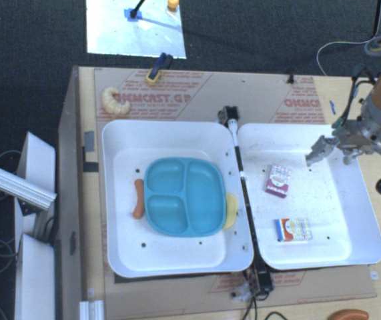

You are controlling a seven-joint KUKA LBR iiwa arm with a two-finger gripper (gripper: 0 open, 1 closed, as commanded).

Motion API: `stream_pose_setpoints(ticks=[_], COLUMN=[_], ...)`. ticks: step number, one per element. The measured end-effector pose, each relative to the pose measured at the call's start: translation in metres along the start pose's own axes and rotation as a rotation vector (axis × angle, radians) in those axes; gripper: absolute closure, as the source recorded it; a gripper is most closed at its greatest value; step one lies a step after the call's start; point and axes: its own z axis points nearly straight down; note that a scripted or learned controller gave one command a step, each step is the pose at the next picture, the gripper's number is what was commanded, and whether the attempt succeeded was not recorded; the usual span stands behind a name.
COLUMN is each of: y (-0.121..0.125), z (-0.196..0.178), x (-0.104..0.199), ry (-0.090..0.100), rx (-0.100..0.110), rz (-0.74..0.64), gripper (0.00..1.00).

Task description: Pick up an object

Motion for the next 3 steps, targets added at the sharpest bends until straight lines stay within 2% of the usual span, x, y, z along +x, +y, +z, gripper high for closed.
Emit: stream_pose_setpoints(ticks=[1, 2, 3], y=[0.057, 0.051, 0.034], z=[0.113, 0.168, 0.167], x=[0.037, 0.043, 0.044], ry=[0.001, 0.000, 0.000], rx=[0.004, 0.003, 0.001], rz=[-0.001, 0.001, 0.001], gripper=[0.00, 0.00, 0.00])
